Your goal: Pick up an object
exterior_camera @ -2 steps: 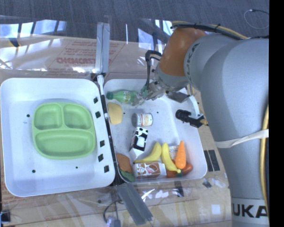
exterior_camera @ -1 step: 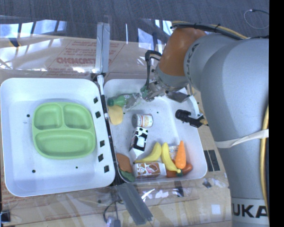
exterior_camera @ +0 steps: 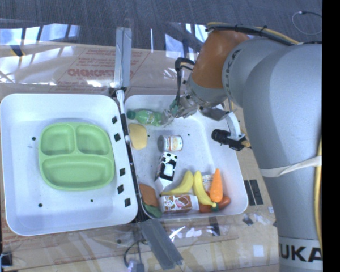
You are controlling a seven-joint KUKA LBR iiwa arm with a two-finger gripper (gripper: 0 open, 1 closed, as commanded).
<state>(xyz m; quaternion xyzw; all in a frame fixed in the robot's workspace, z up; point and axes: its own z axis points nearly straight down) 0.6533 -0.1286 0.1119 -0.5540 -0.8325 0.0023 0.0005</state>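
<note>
My gripper (exterior_camera: 177, 111) hangs low over the far part of the right bin (exterior_camera: 238, 180), at the right end of a green bottle (exterior_camera: 143, 117) that lies on its side against the far wall. The gripper tip looks to be touching or just above the bottle's cap end. Other objects in this bin are a yellow round piece (exterior_camera: 137, 136), a small can (exterior_camera: 171, 143) and a black-and-white carton (exterior_camera: 168, 166). Nearer the front lie two bananas (exterior_camera: 184, 184), a carrot (exterior_camera: 216, 185) and a brown packet (exterior_camera: 177, 203).
The left bin (exterior_camera: 17, 208) holds a green divided plate (exterior_camera: 76, 154). A raised divider with black clips (exterior_camera: 123, 163) runs between the bins. A brown item (exterior_camera: 148, 195) sits in the right bin's front left corner. The arm's grey body covers the bench's right side.
</note>
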